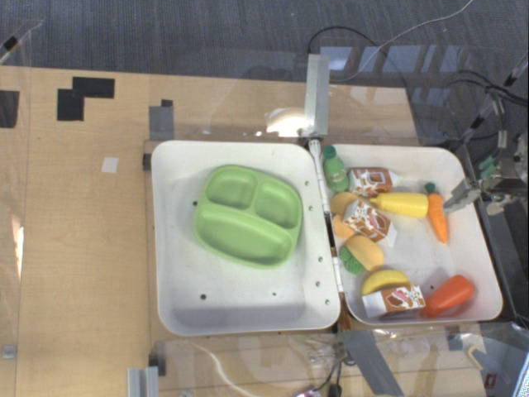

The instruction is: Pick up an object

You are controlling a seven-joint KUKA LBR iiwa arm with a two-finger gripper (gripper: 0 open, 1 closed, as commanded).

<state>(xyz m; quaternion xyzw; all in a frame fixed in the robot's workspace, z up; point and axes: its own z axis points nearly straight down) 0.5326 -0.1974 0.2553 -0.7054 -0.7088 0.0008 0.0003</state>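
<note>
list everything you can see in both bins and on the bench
left bin: 1, white, left half of the bench
divided plate: 1, green, middle of the left bin
right bin: 1, white, beside the left bin
green bottle: 1, green, right bin's top left corner
juice cartons: 3, brown and white, two near the bin's left side, one at the front edge
corn cob: 1, yellow, centre of the right bin
carrot: 1, orange, right of the corn cob
banana: 1, yellow, near the front
red pepper: 1, red-orange, front right corner
end effector: 1, grey, right bin's right side, near the carrot
</note>
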